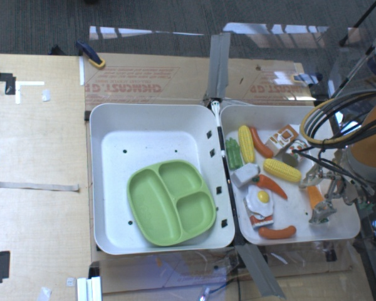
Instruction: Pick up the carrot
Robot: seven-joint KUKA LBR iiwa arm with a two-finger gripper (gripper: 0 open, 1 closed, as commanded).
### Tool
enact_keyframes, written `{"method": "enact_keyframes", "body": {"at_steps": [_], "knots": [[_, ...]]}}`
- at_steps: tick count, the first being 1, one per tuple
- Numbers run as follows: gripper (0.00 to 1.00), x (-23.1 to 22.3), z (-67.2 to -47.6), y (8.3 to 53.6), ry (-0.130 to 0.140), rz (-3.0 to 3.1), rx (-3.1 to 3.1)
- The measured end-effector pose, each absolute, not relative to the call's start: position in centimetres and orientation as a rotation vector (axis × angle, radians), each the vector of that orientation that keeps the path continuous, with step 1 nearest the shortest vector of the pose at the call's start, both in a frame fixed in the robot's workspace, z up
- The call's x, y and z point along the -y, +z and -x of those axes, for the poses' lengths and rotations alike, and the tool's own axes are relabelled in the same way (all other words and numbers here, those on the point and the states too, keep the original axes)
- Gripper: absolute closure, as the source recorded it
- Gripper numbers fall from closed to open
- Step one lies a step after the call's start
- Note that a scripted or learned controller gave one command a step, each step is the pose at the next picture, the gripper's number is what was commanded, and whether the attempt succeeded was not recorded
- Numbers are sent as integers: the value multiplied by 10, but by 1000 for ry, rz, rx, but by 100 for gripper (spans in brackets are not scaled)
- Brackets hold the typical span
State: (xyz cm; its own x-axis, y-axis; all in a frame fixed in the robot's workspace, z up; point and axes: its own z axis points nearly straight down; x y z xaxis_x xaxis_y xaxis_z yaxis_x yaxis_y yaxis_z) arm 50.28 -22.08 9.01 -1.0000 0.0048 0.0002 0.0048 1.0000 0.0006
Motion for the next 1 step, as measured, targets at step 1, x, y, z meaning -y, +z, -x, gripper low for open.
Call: {"method": "enact_keyframes", "body": {"at_steps": [1], "knots": [[100,219,-505,98,0,0,3144]]}}
